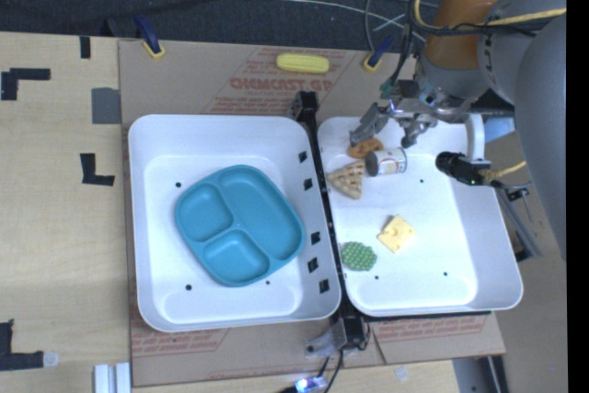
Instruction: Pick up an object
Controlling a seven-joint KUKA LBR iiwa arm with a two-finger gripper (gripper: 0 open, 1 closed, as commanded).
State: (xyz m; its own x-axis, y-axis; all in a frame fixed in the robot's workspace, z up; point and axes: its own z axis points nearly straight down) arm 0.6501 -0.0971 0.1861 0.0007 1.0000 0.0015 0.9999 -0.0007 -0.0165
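Cardboard-topped bench, two white bins: left bin point(147, 198) holds a blue divided tray point(239, 224); right bin point(460, 244) holds the gripper point(389, 126), fingers spread, an orange piece point(364, 146) just below the left fingertip, a small jar point(386, 164) beneath them, a yellow cheese wedge point(397, 234) farther off.

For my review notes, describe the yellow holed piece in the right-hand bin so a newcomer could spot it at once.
Start at the right white bin, the one without the blue divided tray. Near its middle, apart from the cluster under the gripper, lies the yellow cheese wedge. It is pale yellow and blocky with small holes, unlike the round green piece to its lower left and the tan wedge above.
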